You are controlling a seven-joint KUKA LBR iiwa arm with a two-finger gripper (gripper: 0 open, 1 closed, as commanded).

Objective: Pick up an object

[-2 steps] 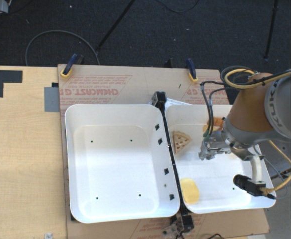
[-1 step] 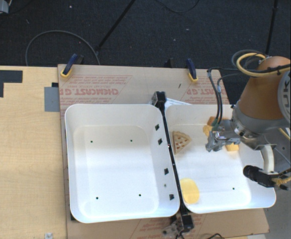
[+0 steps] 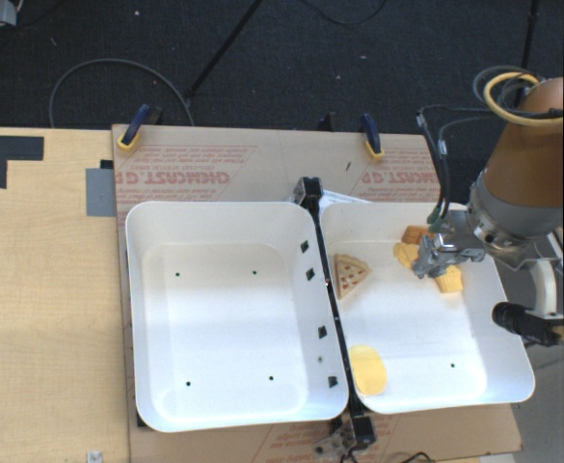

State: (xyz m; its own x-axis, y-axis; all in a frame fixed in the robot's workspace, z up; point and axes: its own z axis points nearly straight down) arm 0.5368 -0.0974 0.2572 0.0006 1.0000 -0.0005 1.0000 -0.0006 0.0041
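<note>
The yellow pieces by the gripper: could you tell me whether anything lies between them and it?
Nothing visible does. The gripper is low in the right bin, right among the yellow pieces. The waffle wedge and the pale yellow disc lie apart, nearer the divider.

You have a pale wooden counter (image 3: pixel 40 287) running along the left, with dark patches at its far left corner. Beyond it lies a dark carpeted floor (image 3: pixel 262 56) with black cables (image 3: pixel 118 75) looping across. A cardboard sheet (image 3: pixel 233 167) is held at its far edge by blue-and-yellow clamps (image 3: pixel 135 128).
</note>
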